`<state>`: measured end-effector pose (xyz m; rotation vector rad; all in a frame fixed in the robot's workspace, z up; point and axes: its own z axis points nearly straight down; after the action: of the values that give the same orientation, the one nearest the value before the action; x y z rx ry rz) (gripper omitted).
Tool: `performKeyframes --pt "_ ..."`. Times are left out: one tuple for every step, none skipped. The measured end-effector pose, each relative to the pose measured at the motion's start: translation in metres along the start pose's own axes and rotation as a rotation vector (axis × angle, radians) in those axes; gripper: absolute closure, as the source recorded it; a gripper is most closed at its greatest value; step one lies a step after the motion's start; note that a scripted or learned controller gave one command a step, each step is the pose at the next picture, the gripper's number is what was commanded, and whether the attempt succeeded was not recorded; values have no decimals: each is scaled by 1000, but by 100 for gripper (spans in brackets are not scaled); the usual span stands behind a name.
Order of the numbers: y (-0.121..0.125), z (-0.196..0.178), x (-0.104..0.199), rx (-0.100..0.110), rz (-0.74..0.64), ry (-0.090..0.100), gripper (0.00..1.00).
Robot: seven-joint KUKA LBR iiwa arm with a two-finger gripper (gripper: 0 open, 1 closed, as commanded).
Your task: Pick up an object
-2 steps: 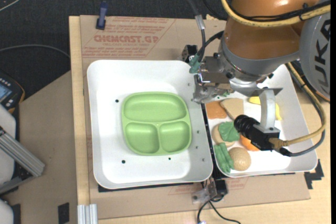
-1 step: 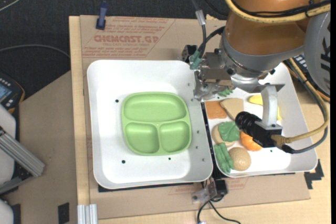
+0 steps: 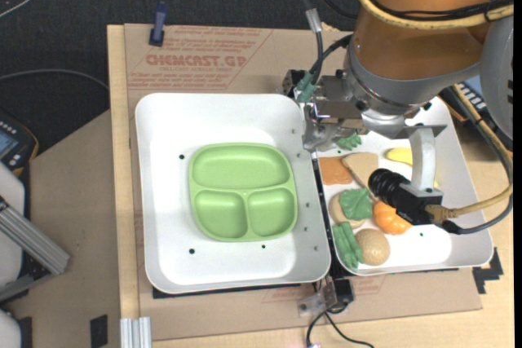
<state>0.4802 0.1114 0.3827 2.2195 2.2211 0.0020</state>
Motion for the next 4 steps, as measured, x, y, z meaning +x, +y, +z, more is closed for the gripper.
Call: performKeyframes --pt "1 -10 0 -2 -1 0 100" --pt "1 -20 1 -4 -1 -1 100" --pt "2 -31 1 -6 -2 -1 100" --pt "-2 33 -37 10 6 -1 100"
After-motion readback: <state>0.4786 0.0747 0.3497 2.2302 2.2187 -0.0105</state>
